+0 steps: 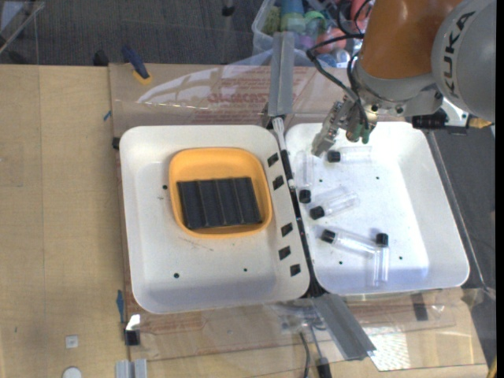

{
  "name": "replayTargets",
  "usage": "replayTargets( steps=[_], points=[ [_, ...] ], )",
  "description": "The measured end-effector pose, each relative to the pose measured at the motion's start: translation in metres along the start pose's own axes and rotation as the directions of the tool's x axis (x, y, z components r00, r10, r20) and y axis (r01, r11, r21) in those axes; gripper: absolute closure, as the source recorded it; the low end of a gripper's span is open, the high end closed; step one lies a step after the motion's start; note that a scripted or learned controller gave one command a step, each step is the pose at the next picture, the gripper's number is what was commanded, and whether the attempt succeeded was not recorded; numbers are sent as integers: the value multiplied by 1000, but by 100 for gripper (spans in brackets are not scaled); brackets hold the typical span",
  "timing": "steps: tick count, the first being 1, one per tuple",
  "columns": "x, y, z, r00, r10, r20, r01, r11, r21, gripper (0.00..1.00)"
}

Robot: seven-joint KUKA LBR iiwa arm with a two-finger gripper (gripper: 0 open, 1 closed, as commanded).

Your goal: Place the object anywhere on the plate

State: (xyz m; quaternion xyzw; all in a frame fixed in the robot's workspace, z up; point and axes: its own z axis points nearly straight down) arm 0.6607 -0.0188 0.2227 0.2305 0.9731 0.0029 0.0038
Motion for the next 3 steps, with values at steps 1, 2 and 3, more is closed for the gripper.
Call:
replayTargets(
  steps=[1,2,3],
  points=[
    [0,0,0,1000,0,0,0,1000,0,0],
    [-16,-37,-130,993,-122,0,122,993,4,0],
    [-18,-36,-142,993,-120,8,120,993,-1,100]
  ],
)
